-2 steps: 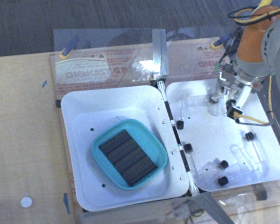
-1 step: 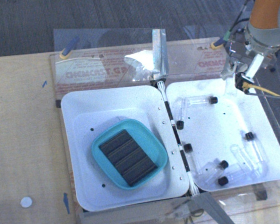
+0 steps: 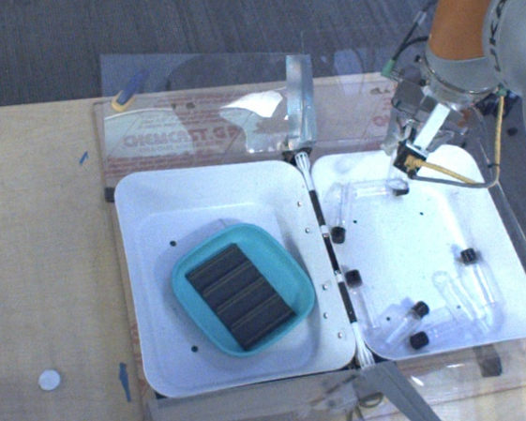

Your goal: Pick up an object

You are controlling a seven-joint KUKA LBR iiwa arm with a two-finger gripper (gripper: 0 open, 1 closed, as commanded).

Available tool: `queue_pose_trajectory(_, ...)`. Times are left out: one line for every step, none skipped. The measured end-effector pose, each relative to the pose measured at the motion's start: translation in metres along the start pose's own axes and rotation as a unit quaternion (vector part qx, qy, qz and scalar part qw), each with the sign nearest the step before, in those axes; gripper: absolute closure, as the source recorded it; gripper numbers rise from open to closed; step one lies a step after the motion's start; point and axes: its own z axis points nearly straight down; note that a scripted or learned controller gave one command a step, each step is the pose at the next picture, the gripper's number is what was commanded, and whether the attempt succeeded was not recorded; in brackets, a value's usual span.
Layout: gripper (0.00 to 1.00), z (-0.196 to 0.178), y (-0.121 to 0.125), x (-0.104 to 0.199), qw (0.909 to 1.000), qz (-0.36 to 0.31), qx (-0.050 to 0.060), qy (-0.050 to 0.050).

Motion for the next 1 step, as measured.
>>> queue_pose_trajectory(1.0, -0.0099, 0.0, 0.0011, 1.0, -0.002, -0.001, 0.0)
